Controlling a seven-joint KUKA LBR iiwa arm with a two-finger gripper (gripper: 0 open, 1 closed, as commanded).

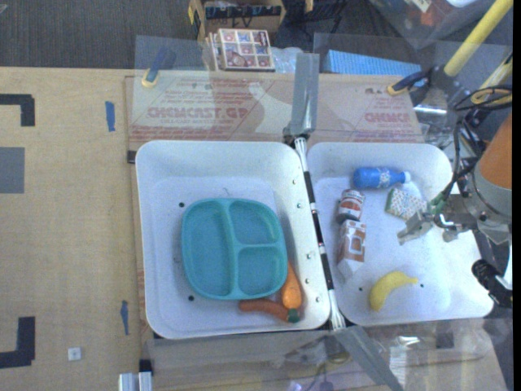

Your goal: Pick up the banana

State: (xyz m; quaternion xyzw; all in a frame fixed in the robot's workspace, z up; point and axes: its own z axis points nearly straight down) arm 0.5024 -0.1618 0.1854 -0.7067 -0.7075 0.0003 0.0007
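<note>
Near the right bin's front [456, 312]: banana [391, 288] lying free, probably light, smooth; gripping across its thick middle seeming best. Jaws' state: impossible telling.

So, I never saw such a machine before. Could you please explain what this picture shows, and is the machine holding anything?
One camera looks down at a slant on a bench with two white bins. The grey robot arm reaches in from the picture's right; its claw hangs over the right bin, holding nothing. In that bin lie a yellow banana, a blue bottle, a small can and a small carton. The left bin holds a teal divided tray and a toy carrot.
</note>
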